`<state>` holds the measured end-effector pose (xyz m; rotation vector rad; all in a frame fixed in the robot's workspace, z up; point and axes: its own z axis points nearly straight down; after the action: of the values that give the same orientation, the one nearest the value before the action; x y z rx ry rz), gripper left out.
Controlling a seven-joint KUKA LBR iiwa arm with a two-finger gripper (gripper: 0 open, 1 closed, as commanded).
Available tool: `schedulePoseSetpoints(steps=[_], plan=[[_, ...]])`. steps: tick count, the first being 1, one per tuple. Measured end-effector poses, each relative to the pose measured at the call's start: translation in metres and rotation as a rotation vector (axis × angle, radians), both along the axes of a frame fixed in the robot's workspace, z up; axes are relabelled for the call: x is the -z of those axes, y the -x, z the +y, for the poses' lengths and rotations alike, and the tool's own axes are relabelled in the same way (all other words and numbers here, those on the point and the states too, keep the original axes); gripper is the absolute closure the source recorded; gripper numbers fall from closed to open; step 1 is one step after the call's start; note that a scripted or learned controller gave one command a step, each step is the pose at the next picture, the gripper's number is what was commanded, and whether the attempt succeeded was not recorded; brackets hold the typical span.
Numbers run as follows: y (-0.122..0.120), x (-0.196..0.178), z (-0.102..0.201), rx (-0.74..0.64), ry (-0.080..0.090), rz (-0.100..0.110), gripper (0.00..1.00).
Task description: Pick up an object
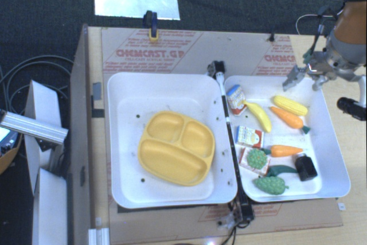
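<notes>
— Where's the corn cob (290,105)?
— I see it in the right bin (335,163), far corner, beside a carrot (287,117).
— Gripper (304,78)?
— Just above it, fingers spread, nothing held. Yellow tray (176,147) fills my left bin (123,123).

A robotics lab: white bins (166,86) on a taped cardboard-covered bench (189,49), loose cables (34,69) on dark carpet.

"CHEMCAST GP" on bench sheet (172,46)

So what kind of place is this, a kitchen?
More likely a robotics lab: a gripper hangs above a white bin of toy food, beside a bin with a yellow tray, with loose cables.
</notes>
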<state>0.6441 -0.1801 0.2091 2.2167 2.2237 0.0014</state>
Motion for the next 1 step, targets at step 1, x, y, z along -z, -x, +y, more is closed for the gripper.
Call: schedulePoseSetpoints(steps=[1], plan=[[0.013, 0.1025, -0.0217, -0.001, 0.005, -0.011, 0.0]])
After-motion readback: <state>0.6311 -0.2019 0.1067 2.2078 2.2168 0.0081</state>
